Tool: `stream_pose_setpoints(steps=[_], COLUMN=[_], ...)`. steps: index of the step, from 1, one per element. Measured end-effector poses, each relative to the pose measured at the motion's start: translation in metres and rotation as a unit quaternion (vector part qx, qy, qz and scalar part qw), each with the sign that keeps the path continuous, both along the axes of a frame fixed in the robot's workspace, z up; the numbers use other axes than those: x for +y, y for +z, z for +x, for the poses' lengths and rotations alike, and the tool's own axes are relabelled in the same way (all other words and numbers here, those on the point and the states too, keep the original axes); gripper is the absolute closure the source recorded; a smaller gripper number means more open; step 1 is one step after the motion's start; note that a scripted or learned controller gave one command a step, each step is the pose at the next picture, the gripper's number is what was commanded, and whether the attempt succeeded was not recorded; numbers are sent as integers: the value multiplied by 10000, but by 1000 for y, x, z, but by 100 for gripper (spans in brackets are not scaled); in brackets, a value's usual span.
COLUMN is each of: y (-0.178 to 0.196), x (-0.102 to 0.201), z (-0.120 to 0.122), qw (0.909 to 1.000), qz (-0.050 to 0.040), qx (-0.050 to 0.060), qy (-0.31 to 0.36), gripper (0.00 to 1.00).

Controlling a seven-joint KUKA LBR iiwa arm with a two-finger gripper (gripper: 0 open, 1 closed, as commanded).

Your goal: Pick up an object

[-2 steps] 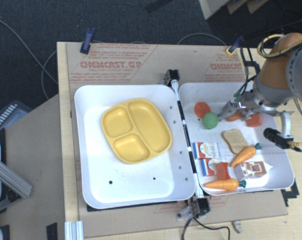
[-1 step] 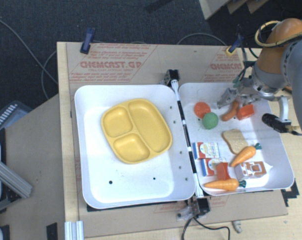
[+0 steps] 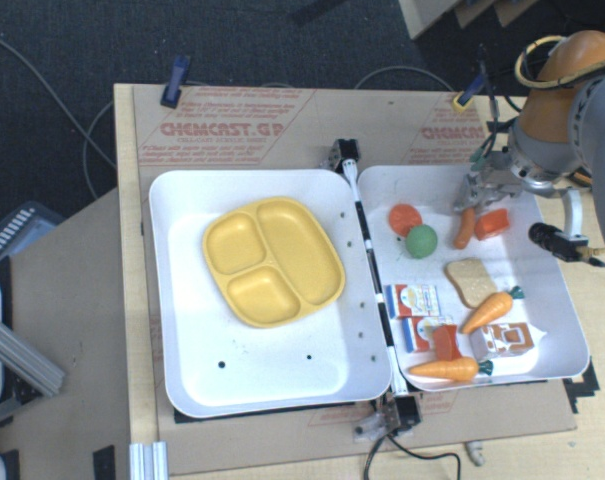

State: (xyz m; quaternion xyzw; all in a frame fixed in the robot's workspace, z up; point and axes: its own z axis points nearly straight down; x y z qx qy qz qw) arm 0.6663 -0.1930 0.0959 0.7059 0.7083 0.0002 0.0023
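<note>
From above, my claw hangs over the far end of the right bin, fingers pointing down; I cannot tell whether they are apart or together. Just beneath their tips lie an orange stick and a red block, side by side.

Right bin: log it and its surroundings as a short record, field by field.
left bin: holds a yellow divided plate
right bin: red ball, green ball, bread slice, two carrots, two printed cartons
pincer: low over the right bin's far end, above an orange stick and a red block
grasp: cannot tell
</note>
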Motion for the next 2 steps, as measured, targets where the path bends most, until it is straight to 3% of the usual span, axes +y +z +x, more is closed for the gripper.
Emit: stream_pose_setpoints(steps=[1, 2], y=[-8, 90], x=[60, 128], z=[0, -24], qw=[10000, 10000], qz=[20, 16], qx=[29, -1], qy=[-8, -8], gripper=[100, 100])
